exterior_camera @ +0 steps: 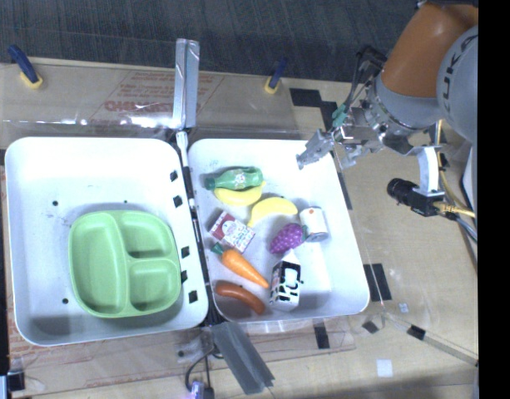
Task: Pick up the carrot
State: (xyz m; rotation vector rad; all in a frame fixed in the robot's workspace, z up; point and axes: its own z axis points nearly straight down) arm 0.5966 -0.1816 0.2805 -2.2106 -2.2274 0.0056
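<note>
At the bottom of the frame the tan table [421, 289] carries both bins. The right bin [342, 293] holds the carrot [242, 267], orange, tapered, lying slantwise at lower centre between a sausage [238, 298] and a small carton [231, 232], with little free room around it. The left bin [22, 248] holds a green tray [126, 262]. Farther up, the claw [315, 150] hangs over the right bin's upper right rim, seemingly clenched and grasping nothing. Dark floor [113, 15] lies beyond.

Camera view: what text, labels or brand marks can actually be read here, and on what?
"KU": grey arm link, cut off at the frame edge.
Red print on the plastic sheet behind the bins: too blurred to read.
Small red carton: label too small to read.
Black-and-white carton: illegible.
</note>
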